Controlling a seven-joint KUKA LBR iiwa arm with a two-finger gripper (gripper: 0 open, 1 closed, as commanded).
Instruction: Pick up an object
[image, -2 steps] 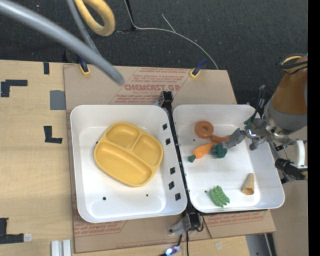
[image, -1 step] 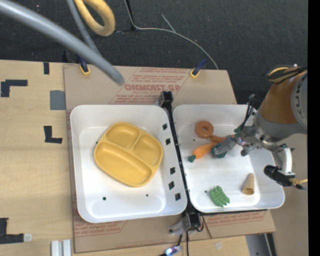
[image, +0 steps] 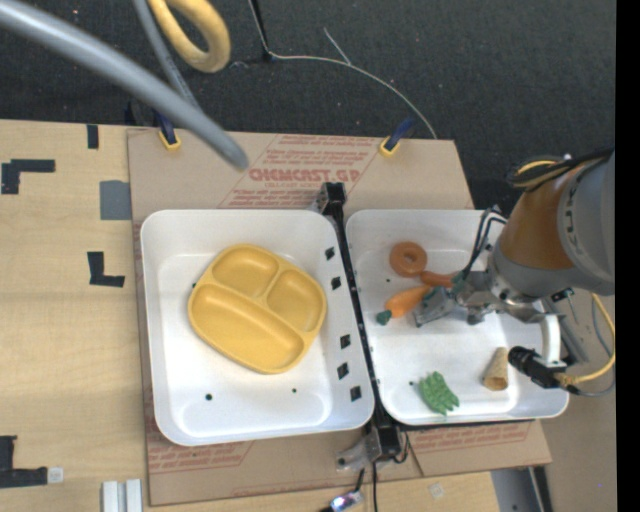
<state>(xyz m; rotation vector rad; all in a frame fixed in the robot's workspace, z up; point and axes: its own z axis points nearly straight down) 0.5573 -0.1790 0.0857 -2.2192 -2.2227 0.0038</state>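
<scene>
The right bin (image: 400, 405) holds an orange ring (image: 407, 258), an orange carrot (image: 403, 300) with a green tip, a green leafy piece (image: 437, 392) and a tan wedge (image: 496, 370). My gripper (image: 438, 306) is down in the right bin, at the carrot's right end and just below the ring. It is dark and seen from above, so its hold on the carrot is unclear. The grey arm with its orange band (image: 535, 225) comes in from the right.
A yellow divided plate (image: 258, 305) lies in the left bin (image: 165, 400). A black divider (image: 350, 330) runs between the bins. A grey hose (image: 120, 65) and a yellow loop (image: 195, 30) cross the upper left, above the bench.
</scene>
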